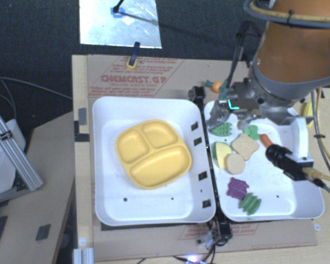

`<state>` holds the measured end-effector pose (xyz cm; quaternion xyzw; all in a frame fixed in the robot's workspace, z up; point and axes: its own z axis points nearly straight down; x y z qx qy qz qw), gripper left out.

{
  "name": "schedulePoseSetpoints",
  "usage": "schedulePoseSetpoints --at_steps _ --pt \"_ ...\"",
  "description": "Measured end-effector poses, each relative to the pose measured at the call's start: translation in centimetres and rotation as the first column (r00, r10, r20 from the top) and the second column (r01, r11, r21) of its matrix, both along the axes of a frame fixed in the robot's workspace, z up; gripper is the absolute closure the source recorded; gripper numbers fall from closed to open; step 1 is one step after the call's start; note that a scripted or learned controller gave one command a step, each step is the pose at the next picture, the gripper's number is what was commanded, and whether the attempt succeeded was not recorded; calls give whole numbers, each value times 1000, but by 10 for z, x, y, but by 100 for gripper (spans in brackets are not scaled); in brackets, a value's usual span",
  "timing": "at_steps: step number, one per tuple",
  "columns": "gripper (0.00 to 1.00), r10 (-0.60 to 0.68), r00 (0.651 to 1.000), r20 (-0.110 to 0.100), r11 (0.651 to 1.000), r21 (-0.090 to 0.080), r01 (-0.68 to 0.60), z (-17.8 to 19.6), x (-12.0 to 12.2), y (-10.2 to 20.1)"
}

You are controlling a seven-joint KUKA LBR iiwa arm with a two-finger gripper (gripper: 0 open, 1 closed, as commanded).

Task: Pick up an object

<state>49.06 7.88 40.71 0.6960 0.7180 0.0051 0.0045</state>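
The hand (pixel 222 113) hangs over the far left corner of the right bin (pixel 311 205) (wide or narrow, I cannot tell), just above a green leafy toy (pixel 221 129). Nearby lie a tan bread slice (pixel 245 145) and purple grapes (pixel 237 187). The left bin (pixel 107 202) holds a yellow plate (pixel 153 153).

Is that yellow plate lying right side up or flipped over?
Right side up: the yellow plate shows its three hollow compartments facing upward, in the view's left bin.

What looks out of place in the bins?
The yellow divided plate sits skewed in the left bin, not square to its walls. A small orange piece seems to lie outside the right bin, behind its far rim.
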Motion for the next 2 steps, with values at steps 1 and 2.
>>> schedulePoseSetpoints --at_steps 1,2 --pt "0 -24 1000 -12 1000 1 24 -3 2 46" --pt "0 -19 1000 -11 1000 3 19 11 -5 128"
